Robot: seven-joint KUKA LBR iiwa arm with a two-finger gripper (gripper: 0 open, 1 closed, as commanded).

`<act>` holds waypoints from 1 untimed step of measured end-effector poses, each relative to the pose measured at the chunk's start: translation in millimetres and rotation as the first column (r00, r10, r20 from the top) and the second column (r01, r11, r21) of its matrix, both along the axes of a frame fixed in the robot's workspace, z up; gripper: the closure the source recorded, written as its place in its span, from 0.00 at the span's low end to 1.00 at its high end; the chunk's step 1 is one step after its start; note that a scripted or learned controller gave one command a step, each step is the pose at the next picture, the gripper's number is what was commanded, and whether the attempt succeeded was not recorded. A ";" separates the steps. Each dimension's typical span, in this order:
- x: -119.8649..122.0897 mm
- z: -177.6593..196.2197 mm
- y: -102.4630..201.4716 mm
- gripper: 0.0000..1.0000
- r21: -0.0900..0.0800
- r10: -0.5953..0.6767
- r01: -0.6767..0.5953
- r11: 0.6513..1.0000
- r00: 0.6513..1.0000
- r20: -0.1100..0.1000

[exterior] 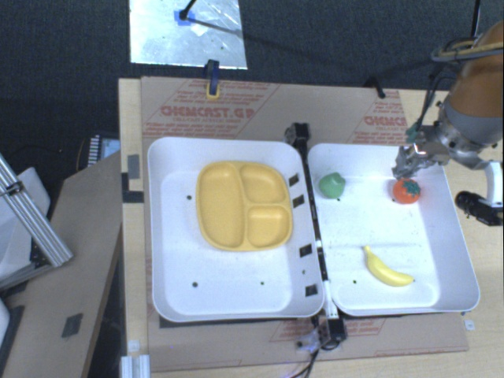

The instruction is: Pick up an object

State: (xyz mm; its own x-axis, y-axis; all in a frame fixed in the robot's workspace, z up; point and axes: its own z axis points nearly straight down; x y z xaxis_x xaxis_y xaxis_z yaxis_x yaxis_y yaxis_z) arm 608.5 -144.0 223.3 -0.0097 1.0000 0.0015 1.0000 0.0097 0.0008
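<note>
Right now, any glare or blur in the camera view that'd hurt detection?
Camera view: bins are bright, near washed out; the foil sheet at top glares; the gripper above the tomato looks soft; banana and green fruit read clearly, with small shadows.

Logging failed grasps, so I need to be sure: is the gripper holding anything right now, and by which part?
It cannot be told. The gripper sits just above the orange tomato-like toy in the right bin, seemingly touching its top, but no hold is visible.
</note>
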 end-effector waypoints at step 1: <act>3.3 -5.1 45.3 1.00 0.000 0.000 0.000 1.000 1.000 0.001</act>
